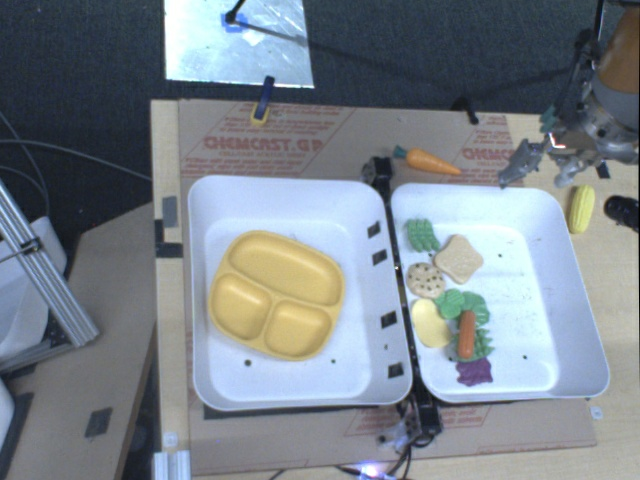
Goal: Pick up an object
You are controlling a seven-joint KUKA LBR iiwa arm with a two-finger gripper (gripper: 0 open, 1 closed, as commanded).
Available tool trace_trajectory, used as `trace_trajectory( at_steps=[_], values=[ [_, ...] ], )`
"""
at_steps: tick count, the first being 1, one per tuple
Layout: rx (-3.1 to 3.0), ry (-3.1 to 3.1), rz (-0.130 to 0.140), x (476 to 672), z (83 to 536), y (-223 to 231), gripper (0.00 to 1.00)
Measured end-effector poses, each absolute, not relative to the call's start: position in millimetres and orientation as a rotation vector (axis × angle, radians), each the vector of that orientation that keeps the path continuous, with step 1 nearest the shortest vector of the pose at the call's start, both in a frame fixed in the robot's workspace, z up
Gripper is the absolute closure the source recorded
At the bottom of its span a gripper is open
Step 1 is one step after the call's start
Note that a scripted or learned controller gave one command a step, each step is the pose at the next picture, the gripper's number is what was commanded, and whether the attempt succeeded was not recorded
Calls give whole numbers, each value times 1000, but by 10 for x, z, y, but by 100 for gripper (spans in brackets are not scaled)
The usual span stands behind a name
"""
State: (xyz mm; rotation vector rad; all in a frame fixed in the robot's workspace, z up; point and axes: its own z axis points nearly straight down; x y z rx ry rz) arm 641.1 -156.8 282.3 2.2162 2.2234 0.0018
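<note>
Nearest, the small purple plastic grape bunch (475, 371) lay in the right-hand shallow white bin (560, 298); probably light, stiff, knobbly, best pinched across its middle. Farther back, the two-finger gripper (538, 160) hovered open, empty, above the bin's rear rim.

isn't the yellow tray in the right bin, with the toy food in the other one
No. The camera view shows the yellow tray in the left bin; the toy food lies in the right bin.
</note>
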Motion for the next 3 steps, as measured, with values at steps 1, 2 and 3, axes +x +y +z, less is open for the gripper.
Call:
trace_trajectory(
  at_steps=[1, 2, 3],
  values=[
    [2232, 2231, -11, 5601, 1548, -1400, 0],
    [2225, 2223, 1, 5186, 821, -1280, 0],
    [2214, 2215, 11, 5237, 987, -1303, 100]
  ],
)
